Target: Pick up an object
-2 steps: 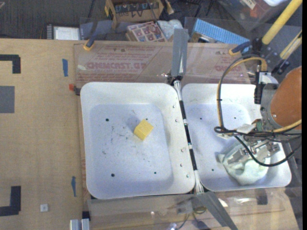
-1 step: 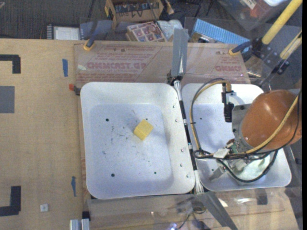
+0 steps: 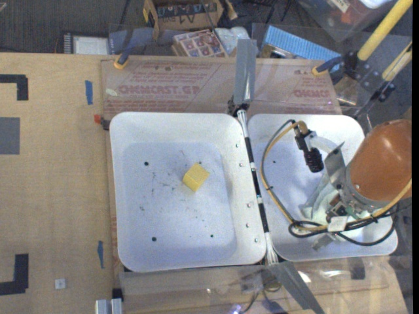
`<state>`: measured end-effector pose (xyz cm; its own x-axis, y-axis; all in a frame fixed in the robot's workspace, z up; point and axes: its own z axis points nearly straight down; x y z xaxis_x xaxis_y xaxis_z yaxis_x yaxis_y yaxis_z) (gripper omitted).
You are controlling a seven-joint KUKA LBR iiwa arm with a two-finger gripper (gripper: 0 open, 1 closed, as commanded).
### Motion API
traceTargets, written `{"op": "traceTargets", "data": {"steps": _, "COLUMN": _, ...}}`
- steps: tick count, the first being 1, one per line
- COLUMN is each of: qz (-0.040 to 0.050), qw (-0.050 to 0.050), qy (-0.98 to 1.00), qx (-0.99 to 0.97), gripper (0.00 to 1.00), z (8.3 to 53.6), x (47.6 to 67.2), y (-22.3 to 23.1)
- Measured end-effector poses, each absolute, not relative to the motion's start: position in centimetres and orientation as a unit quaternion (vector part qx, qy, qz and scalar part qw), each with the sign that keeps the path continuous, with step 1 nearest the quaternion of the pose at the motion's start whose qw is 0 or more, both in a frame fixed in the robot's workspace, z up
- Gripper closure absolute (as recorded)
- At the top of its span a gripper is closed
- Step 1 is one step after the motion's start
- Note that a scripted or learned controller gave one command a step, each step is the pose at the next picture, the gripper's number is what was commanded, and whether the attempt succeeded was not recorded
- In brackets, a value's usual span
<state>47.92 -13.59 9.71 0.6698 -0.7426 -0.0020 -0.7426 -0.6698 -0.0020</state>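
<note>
Matt yellow block (image 3: 196, 176), scuffed white plastic left bin (image 3: 131, 142), glossy orange band (image 3: 385, 162), matt wood-toned bench (image 3: 52, 175)

White bins (image 3: 127, 142): two, side by side on the bench
Yellow blocks (image 3: 196, 176): one, near the middle of the left bin
Robot arms (image 3: 383, 162): one, over the right bin's right edge
Blue tape strips (image 3: 88, 92): two, on the bench's left part, beside the left bin

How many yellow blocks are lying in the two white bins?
1. The yellow block lies near the middle of the left bin. The arm covers part of the right bin, so another could be hidden.
</note>
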Motion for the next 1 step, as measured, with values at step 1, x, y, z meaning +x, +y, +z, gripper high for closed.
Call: {"op": "traceTargets", "data": {"steps": 1, "qz": -0.0027, "qw": 0.000, "qy": 0.161, "qx": -0.987, "gripper": 0.00, "z": 8.79, "x": 48.96, "y": -9.86}}
